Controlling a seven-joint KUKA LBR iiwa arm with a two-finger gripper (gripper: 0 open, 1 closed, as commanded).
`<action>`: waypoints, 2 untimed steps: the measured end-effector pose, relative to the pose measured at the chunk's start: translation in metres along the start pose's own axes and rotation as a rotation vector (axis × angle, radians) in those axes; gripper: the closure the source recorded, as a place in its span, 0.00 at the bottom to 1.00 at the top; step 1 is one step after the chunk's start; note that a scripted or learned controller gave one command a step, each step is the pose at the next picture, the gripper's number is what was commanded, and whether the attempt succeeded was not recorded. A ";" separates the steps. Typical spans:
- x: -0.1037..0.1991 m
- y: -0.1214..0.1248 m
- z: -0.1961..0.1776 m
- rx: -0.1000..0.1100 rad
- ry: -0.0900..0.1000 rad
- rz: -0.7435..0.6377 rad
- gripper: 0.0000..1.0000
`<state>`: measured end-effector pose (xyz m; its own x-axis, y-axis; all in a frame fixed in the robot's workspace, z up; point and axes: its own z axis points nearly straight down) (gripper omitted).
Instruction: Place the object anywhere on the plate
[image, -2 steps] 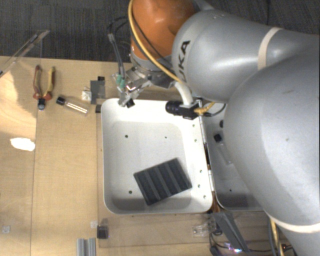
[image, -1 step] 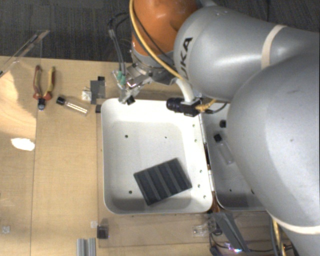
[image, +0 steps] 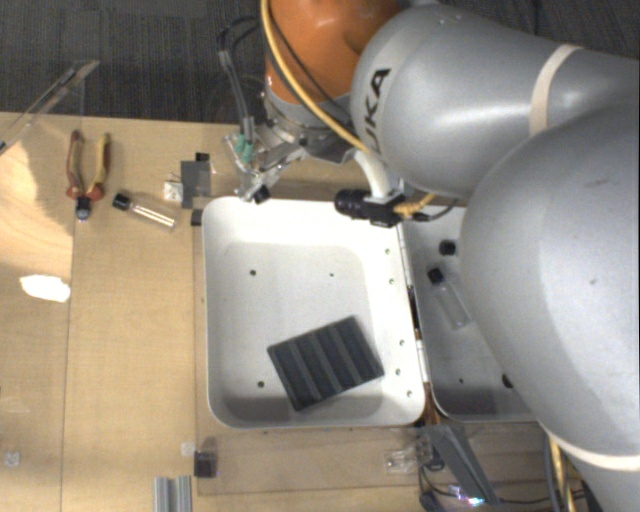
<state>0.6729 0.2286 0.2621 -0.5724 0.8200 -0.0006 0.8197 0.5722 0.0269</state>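
A dark grey ridged plate (image: 325, 362) lies flat in the near half of the left white bin (image: 228, 330), turned at a slight angle. My gripper (image: 256, 172) hangs over that bin's far left corner, well beyond the plate. A small greenish piece (image: 240, 149) shows at the gripper's left side; I cannot tell whether it is a held object or part of the tool. The bulky grey arm (image: 520, 200) covers most of the right bin (image: 455, 395).
A small clear item with a black cap (image: 445, 292) lies in the right bin beside the divider. Left of the bins, the wooden bench holds red-handled pliers (image: 88, 168), a clear vial (image: 147, 209), a black block (image: 197, 178) and a white scrap (image: 45, 289).
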 end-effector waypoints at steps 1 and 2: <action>0.000 0.001 -0.011 -0.005 0.000 0.000 1.00; 0.039 -0.061 0.164 0.020 0.000 -0.022 1.00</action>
<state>0.6041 0.2278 0.0962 -0.5900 0.8074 -0.0014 0.8074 0.5900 0.0071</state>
